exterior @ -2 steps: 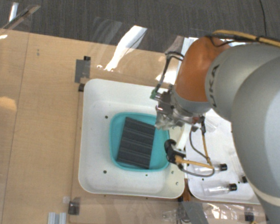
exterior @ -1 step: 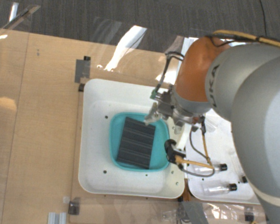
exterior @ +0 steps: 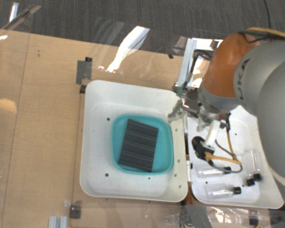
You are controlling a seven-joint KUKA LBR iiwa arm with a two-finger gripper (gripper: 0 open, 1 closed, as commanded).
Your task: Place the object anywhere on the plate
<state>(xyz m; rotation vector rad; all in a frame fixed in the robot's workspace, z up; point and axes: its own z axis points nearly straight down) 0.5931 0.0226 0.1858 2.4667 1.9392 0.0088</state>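
Note:
A teal square plate (exterior: 166, 148) lies in the middle of the left white bin (exterior: 94, 174). Flat on the plate rests a dark grey ribbed rectangular object (exterior: 139, 145), its long side running front to back. The gripper (exterior: 181, 109) hangs at the end of the grey arm with its orange band (exterior: 226, 64), above the back end of the divide between the two bins. It is up and to the right of the plate and apart from the object. Nothing shows in the gripper.
The right bin (exterior: 270, 197) holds small clear vials with black caps (exterior: 243, 183) near its front and looped yellow and black cables (exterior: 213, 155) from the wrist. The bulky arm covers most of that bin. Bare wooden bench lies to the left.

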